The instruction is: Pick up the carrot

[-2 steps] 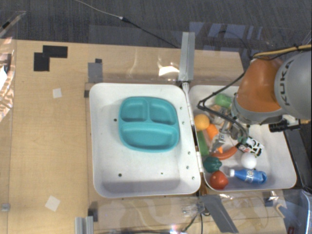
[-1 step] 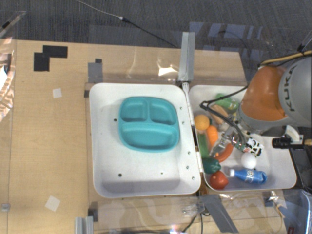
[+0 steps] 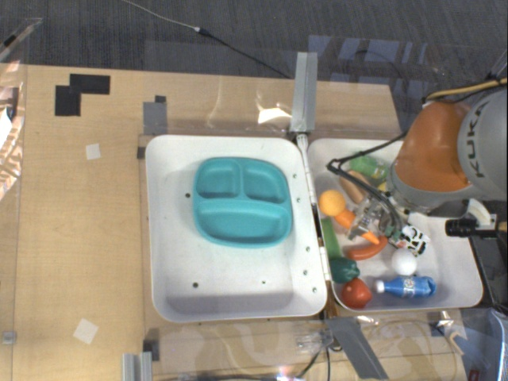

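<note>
Though low among the clutter, cannot tell whether gripper is open or closed, nor confirm anything held. Sits right of centre in frame, just beside carrot, under orange ball in right bin. Best to centre over carrot, straddle its width, and avoid red curved toy below.

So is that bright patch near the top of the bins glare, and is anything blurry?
Camera view: yes, glare on the clear sheet behind the white bins; soft shadow under the teal tray; the small toys by the gripper look slightly soft.
</note>
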